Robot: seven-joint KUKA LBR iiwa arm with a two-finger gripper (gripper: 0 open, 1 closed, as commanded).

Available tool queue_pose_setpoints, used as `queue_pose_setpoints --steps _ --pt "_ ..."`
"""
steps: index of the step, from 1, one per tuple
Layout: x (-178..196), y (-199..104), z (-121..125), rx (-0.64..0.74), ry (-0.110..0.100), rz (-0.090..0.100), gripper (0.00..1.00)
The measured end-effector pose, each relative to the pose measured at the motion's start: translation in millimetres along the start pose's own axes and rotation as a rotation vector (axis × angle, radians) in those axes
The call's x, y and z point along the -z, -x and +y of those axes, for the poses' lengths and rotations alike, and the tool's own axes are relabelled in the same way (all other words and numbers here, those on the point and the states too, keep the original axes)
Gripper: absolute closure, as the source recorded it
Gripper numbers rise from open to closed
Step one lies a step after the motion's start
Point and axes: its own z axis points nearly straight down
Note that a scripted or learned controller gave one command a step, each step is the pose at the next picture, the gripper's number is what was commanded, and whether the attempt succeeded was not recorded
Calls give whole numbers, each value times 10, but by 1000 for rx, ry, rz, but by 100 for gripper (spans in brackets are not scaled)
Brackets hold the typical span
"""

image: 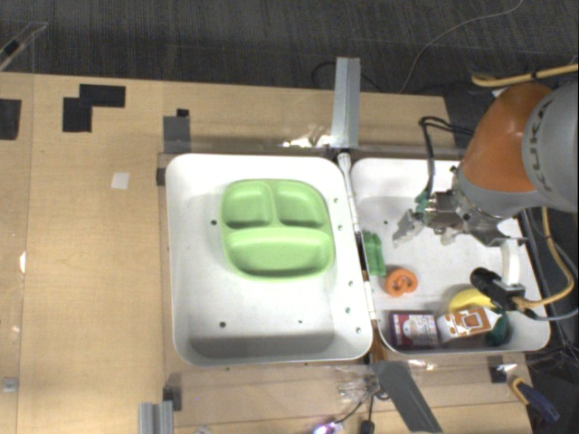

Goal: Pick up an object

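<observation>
My gripper (410, 222) hangs over the upper middle of the right bin (389, 183), open, with nothing between its fingers. Below and slightly left of it lies a small orange ring-shaped object (401, 282). A green oblong object (373, 253) rests against the bin's left wall. Along the front wall lie a dark red packet (414, 327) and a yellow and brown packet (470, 318), with a small dark green object (500, 331) at the corner.
The left bin (194, 269) holds a green divided plate (275, 226). A metal post (346, 98) stands behind the wall between the two bins. The arm's orange and grey body (520, 152) overhangs the right bin's far right side.
</observation>
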Motion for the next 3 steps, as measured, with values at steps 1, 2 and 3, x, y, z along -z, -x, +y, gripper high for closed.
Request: queue_pose_setpoints --steps 1,2,3 --pt "-439 -36 -275 276 0 1 0" --pt "-592 52 -658 550 22 -7 0" --pt "-627 161 1066 610 -13 6 0"
